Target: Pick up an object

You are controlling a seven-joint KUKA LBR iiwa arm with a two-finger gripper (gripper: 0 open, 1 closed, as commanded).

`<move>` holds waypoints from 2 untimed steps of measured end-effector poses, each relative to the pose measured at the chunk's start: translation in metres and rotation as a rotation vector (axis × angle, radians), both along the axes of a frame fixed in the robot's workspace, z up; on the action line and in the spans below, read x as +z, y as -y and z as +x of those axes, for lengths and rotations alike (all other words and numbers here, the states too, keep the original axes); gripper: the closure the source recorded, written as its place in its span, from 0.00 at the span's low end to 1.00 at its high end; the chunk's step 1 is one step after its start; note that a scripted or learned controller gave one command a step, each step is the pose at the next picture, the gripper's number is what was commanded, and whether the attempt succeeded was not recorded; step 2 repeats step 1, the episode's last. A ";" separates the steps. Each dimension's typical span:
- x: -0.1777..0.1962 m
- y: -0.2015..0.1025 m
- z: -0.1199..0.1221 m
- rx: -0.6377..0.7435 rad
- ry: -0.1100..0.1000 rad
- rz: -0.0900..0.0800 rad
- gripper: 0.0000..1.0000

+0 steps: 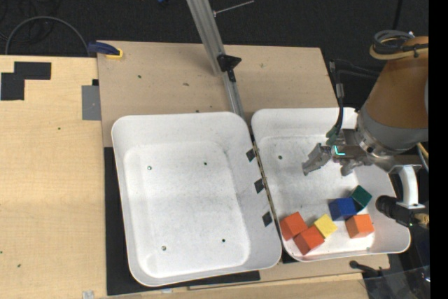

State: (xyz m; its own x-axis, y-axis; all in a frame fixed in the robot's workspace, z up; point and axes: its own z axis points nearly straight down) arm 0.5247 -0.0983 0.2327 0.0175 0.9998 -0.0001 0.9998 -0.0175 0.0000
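Rig: one grey arm (395, 105) with an orange band reaches in from the right over the right bin (294, 129).
Gripper position: the gripper (330, 159) hangs over the middle of the right bin, above bare white floor.
Gripper state: its fingers (312, 162) are spread apart with nothing between them; released, holding no object.
Candidate objects: six small blocks cluster at the near end of the right bin, all below the gripper in the view.
Nearest candidates: the green block (361, 196) and the blue block (342, 209) lie closest, toward the near right of the gripper (the two sit touching or just beside one another; I cannot tell which).
Others: the yellow block (325, 225) sits just beside the blue one; two red blocks (301, 231) lie at the left of the cluster; the orange block (359, 225) lies at the right, near the bin's near wall.
Deciding relation: every block lies toward the camera from the gripper, so in my judgement the coming move calls for travel toward the near end of the bin before any descent.
Long axis: the blocks look roughly cubic, so no long axis governs the approach.
Risk: the crowding may leave the fingers little room around a single block.
Left bin (140, 150): well apart from the gripper, not relevant to this step.
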 end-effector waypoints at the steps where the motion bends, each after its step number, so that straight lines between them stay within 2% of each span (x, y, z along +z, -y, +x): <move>1: -0.022 -0.052 -0.002 0.021 -0.006 0.003 0.00; 2: -0.022 -0.052 -0.002 0.021 -0.006 0.003 0.00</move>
